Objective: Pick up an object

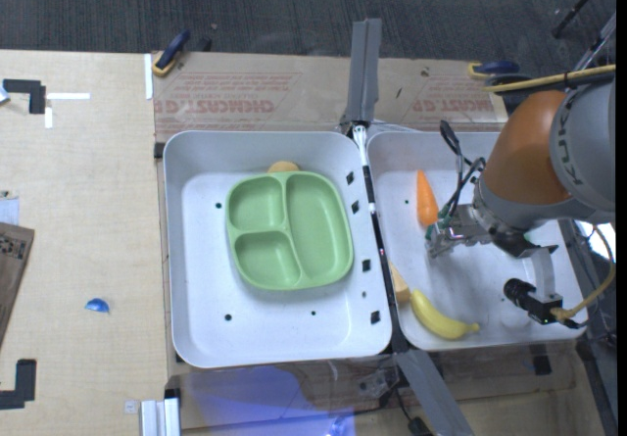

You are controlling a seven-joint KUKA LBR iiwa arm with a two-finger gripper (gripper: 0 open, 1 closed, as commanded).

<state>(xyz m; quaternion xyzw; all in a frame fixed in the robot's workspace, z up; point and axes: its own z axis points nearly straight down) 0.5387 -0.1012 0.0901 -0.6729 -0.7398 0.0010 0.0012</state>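
Observation:
The right bin (509, 331) holds an orange carrot (426, 199) near its left wall and a yellow banana (441, 318) at the front left. My gripper (439, 240) hangs low over the bin, just below the carrot's lower end and above the banana. The wrist covers the fingers, so their state is unclear. Nothing is visibly held.
The left bin (196, 258) holds a green three-compartment plate (290, 228) with a small yellowish object (283, 168) peeking out behind it. A small tan piece (400, 285) lies at the right bin's left wall. The arm's orange band (529, 155) looms over the right bin.

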